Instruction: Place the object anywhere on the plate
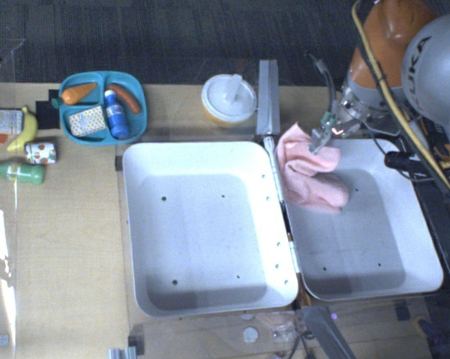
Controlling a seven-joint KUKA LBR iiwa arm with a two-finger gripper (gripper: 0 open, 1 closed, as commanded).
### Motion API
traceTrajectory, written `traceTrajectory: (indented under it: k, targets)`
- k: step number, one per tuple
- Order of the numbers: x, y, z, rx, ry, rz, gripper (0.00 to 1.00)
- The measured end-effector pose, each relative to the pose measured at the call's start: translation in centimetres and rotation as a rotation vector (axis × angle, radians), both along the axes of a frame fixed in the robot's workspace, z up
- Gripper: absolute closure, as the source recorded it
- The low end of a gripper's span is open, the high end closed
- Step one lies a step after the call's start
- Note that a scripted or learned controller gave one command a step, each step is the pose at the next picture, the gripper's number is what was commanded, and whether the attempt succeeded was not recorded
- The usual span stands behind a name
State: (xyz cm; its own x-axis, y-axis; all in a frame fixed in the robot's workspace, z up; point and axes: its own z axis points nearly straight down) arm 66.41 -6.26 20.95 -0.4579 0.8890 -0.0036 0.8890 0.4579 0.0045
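The hand (321, 137) sits at about one o'clock in the frame, over the far left part of the right bin (385, 272), its tip down on the upper edge of the pink cloth (310, 175); whether it is open or pinching the fabric I cannot tell, since the tip is small and merges with the folds. The cloth, which I take to be the object, lies bunched in that bin's eleven o'clock corner, draped partly against the divider beside the left bin (201, 228). The only plate-like thing is the blue divided plate (136, 104) at ten o'clock on the counter (56, 242), well apart from the cloth and already carrying a carrot (80, 92), a blue bottle (116, 116) and other toy food. That is where trouble seems likely: a limp cloth pinched by one edge could slip free on the long carry across the left bin, trail and snag on a bin wall, or land on the crowded plate and knock pieces off or slide onto the counter. A white lidded cup (229, 98) stands at twelve o'clock near the likely path. The grey arm (428, 62) bears dark lettering, partly visible and probably the maker's name; labels on the small packages at nine o'clock are too small to read.
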Motion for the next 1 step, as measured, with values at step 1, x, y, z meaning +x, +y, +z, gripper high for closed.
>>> traceTrajectory:
  k: [1]
  targets:
    - [0.16, 0.19, 1.51, 0.0, 0.001, 0.007, 1.0]
